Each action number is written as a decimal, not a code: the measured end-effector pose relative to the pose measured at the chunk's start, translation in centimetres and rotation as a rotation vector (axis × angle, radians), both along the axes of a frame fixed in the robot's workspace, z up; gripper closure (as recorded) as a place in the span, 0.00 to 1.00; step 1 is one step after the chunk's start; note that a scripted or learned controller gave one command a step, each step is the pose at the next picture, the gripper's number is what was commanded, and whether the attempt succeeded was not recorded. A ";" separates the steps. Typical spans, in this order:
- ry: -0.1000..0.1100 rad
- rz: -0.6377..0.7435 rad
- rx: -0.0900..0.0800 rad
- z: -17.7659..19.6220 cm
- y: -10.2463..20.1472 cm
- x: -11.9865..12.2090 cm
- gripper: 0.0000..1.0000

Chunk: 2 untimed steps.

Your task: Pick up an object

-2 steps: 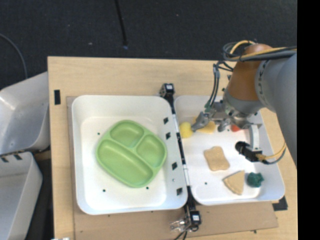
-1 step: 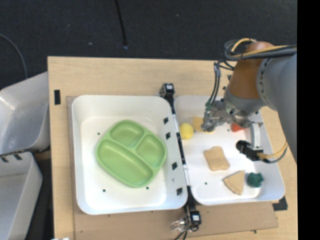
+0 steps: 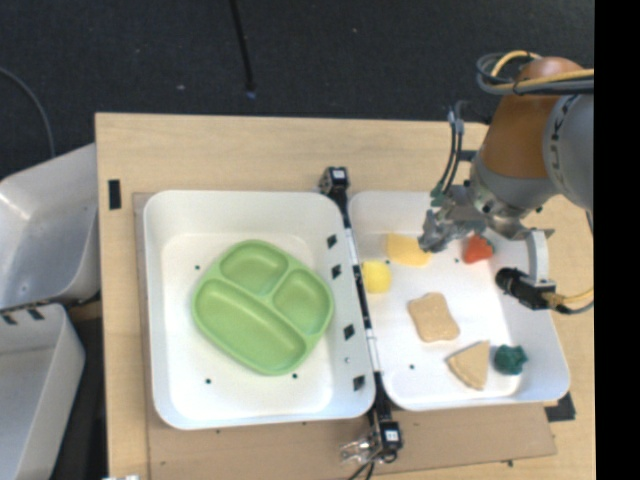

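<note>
The right bin (image 3: pixel 400 388) holds several small objects. A yellow wedge (image 3: pixel 405 251) lies near its back, a yellow ball (image 3: pixel 377 277) sits by the left wall, a tan toast slice (image 3: pixel 433 317) rests in the middle, a tan triangle (image 3: pixel 470 364) and a green piece (image 3: pixel 511 358) lie at the front right, and a red piece (image 3: pixel 478 250) sits to the right. My gripper (image 3: pixel 436 234) hangs low over the back of this bin, just right of the yellow wedge and left of the red piece.
The left bin (image 3: pixel 160 268) contains a green divided plate (image 3: pixel 262 306). A hinge strip with black clips (image 3: pixel 350 298) runs between the bins. The arm's grey wrist and orange band (image 3: pixel 520 148) lean in from the right over the bin's back corner.
</note>
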State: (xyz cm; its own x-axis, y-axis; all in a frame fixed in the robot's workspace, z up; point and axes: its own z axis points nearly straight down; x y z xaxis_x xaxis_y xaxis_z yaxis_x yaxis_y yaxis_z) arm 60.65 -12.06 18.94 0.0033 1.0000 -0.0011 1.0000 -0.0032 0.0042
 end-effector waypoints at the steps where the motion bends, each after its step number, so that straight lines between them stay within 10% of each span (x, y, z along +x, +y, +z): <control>1: 0.001 0.000 0.000 1.5 -0.1 0.1 1.00; 2: 0.004 0.009 0.002 1.6 5.0 0.2 1.00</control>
